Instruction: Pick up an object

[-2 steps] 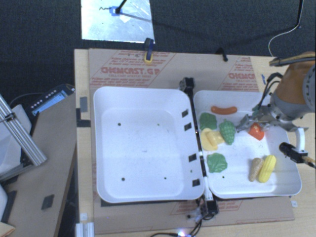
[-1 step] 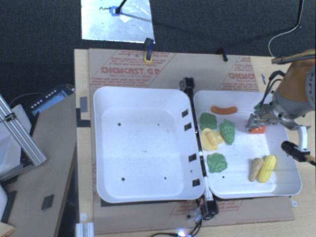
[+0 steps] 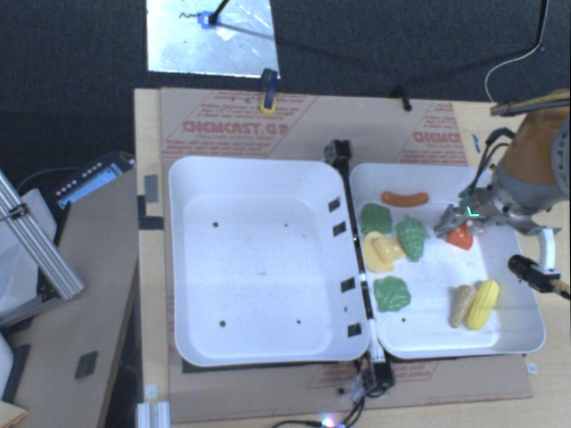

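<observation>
**Pincer low over the right bin, beside the small red piece**

My pincer sits at the right of the frame, low over the right-hand shallow white bin, and I cannot tell how far it is open — its tip blurs into the small red-orange plastic piece just under it, and whether that piece is gripped or merely touched is not clear.

Left of it, near the bin's upper edge, lies an orange plastic sausage. Below that sit a flat green leafy toy, a darker green knobbly toy vegetable and a pale yellow plastic piece, close together. A second green leafy toy lies lower, near the divide between the bins. In the lower right of this bin a tan plastic piece lies against a yellow toy corn cob.

The left-hand white bin takes the middle of the frame on the cardboard-covered worktop.
</observation>
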### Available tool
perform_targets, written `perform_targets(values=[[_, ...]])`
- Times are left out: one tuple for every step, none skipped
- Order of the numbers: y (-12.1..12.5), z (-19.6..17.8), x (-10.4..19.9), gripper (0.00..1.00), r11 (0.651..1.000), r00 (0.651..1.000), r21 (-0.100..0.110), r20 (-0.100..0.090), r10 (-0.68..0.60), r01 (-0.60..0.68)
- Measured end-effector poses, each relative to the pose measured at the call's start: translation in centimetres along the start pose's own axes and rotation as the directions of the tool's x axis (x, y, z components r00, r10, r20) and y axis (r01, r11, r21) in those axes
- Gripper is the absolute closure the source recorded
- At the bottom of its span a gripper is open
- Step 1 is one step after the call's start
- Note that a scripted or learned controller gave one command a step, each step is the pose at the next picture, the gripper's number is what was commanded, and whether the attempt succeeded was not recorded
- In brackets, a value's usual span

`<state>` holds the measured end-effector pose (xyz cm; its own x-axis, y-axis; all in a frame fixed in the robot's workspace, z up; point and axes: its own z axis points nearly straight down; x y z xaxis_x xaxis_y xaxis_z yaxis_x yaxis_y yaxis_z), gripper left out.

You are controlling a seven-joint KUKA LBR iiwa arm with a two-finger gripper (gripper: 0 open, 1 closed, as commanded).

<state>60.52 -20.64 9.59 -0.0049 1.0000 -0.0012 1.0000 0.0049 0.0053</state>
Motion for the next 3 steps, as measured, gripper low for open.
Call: perform_targets(values=[[0.1, -1.1, 0.0, 1.00, 1.000, 1.000, -0.003, 0.001, -0.002, 0.002], [4.7, -17.4, 6.1, 1.00, 1.000, 1.000, -0.016, 0.002, -0.008, 0.008], [2.5, -9.7, 12.7, 1.00, 1.000, 1.000, 0.010, -0.005, -0.004, 0.005]])
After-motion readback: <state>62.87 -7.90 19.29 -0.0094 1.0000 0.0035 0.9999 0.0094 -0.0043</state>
